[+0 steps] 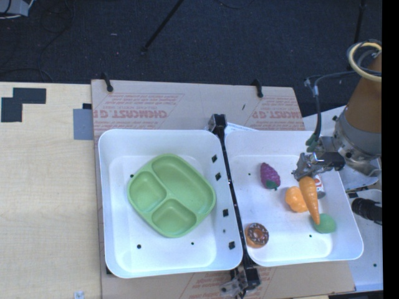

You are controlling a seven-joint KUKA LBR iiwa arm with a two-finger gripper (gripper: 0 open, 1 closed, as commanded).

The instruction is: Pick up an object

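Orange carrot lies in right bin, green tip against green object. End effector sits at carrot's upper end; grip state cannot be told. Purple grapes left of carrot, donut lower left.

Bench with 2 white bins

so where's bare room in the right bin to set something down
Bare floor lies along the far wall of the right bin, behind the purple grapes, and along the near wall between the donut and the green end of the carrot. The right middle is crowded: carrot, orange piece and gripper sit close together.
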